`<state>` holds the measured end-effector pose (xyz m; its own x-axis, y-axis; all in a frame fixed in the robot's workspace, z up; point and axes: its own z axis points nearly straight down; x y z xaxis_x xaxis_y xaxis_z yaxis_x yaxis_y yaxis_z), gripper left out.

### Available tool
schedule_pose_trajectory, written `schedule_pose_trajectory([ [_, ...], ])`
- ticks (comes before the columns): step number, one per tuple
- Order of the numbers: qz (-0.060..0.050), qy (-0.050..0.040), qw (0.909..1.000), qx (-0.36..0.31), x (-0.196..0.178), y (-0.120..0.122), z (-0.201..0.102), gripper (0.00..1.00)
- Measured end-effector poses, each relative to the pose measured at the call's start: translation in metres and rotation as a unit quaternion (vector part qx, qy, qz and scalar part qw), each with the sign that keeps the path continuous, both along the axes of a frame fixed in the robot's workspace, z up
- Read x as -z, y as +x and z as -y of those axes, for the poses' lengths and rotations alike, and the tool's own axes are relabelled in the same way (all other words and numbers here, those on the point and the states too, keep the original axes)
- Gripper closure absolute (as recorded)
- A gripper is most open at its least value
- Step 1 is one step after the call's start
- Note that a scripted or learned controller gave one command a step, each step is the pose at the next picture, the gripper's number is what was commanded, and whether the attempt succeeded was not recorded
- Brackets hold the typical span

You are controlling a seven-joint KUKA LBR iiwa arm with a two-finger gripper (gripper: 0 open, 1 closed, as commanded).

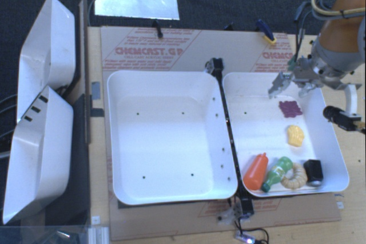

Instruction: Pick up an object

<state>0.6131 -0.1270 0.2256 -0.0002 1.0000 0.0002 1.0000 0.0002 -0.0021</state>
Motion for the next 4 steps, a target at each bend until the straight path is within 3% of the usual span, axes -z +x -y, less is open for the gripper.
schedule_pose_trajectory([
  [2, 0.000, 0.0000, 1.0000, 0.000, 0.090, 0.003, 0.012, 0.00],
  [3, 0.002, -0.0004, 1.0000, 0.000, 0.077, 0.004, 0.013, 1.00],
  [4, 0.004, -0.0006, 1.0000, 0.000, 0.014, 0.004, 0.015, 1.00],
])
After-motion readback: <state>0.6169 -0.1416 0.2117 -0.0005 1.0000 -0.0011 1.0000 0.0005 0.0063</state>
